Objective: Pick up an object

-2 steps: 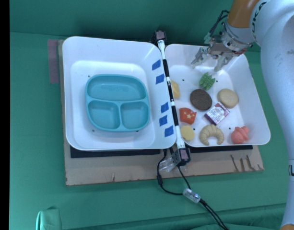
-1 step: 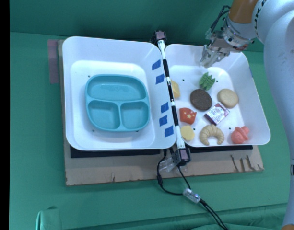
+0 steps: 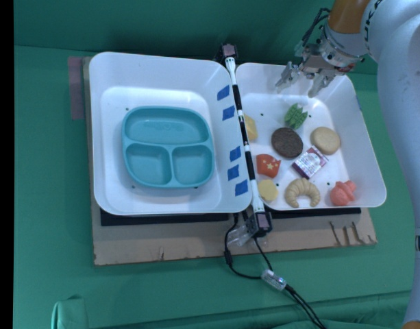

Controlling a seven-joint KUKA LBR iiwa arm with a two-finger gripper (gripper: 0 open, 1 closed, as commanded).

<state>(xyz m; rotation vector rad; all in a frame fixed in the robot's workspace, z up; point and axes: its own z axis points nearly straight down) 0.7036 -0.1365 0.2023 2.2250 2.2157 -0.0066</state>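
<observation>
Camera view, jaws (image 3: 300, 81) spread, over right bin (image 3: 364, 142)

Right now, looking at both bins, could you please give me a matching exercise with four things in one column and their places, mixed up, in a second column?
Things:
1. teal tray
2. croissant
3. gripper
4. dark brown cookie

Places:
A. near the front edge of the right bin
B. above the far end of the right bin
C. in the left bin
D. around the middle of the right bin

Pairs: 1-C, 2-A, 3-B, 4-D
</observation>
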